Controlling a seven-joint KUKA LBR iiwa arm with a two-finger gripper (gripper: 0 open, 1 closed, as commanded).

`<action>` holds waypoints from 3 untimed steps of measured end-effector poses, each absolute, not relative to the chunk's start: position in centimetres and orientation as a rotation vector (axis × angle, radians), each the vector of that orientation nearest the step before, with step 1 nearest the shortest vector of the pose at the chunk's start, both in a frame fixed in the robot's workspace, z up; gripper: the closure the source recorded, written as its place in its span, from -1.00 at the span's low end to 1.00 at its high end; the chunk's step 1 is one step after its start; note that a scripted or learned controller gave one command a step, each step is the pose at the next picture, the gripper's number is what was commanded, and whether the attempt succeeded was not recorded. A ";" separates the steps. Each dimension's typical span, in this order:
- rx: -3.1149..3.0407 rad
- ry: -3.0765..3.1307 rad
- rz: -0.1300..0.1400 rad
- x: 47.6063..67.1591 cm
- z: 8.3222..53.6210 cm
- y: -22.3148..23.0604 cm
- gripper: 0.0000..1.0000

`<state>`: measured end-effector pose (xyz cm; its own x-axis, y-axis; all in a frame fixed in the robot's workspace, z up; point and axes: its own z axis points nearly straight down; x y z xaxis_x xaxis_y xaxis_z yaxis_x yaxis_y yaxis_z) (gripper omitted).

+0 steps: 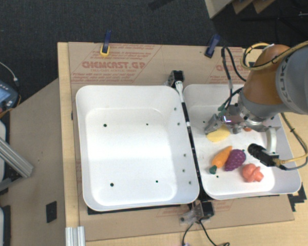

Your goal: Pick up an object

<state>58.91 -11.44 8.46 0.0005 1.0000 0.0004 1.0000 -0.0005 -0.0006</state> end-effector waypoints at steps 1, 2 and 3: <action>-2.217 -2.241 -0.021 64.2 19.3 -2.9 -1.00; -2.221 -2.217 0.002 55.8 22.4 -3.3 -1.00; -2.239 -2.230 -0.017 60.6 35.9 -8.6 -1.00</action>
<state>60.62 -8.61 35.92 0.0041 1.0000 -0.0060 0.9998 -0.0040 0.0208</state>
